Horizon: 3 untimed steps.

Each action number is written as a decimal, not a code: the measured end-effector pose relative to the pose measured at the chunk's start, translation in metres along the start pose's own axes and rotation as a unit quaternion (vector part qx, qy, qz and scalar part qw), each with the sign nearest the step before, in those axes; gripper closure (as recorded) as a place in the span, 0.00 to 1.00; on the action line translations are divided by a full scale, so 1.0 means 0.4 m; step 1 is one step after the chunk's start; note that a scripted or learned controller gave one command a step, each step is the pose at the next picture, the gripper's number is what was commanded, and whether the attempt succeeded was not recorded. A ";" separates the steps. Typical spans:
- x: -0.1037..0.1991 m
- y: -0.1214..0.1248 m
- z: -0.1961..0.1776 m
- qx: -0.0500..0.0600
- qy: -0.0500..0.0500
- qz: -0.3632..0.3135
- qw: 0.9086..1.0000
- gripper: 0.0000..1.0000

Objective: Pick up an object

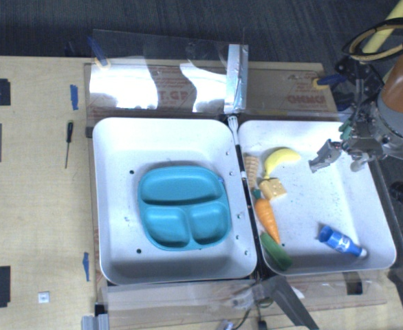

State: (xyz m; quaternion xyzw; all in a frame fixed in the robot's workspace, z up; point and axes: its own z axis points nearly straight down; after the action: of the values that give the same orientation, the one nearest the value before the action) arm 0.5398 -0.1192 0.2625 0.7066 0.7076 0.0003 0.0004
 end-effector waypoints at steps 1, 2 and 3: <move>0.189 0.128 0.206 0.005 0.001 0.021 1.000 0.00; 0.058 0.136 0.387 -0.002 -0.001 -0.065 0.998 0.00; 0.060 0.013 0.419 -0.012 -0.001 -0.021 1.000 0.00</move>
State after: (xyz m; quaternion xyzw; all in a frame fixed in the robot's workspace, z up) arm 0.5450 -0.0953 0.0948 0.6917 0.7221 0.0076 0.0093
